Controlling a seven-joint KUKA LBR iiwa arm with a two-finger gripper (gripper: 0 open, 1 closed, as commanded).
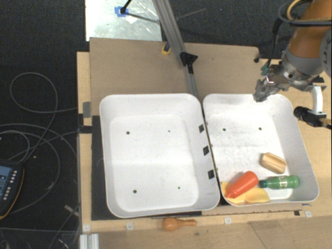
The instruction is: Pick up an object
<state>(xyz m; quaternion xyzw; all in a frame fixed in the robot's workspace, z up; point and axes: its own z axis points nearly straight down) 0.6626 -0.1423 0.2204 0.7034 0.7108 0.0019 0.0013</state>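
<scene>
Nearest, a carrot (pixel 241 184), bottle (pixel 279 182) and wooden block (pixel 273 162) cluster well below the tool (pixel 261 94), which hangs over the right bin's (pixel 244 131) far rim; its spread I cannot tell. Approach step: next, travel down-frame to an object

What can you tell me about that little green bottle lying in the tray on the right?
The green bottle lies on its side near the front edge of the right bin, cap end pointing right. It looks like glossy plastic, with a pale label band around its middle and a green cap. Its neck end meets the orange carrot-shaped toy and the yellow piece beneath; whether they touch is unclear. A tan bread-like piece sits just behind it. The gripper is far off, at the bin's back rim.
</scene>
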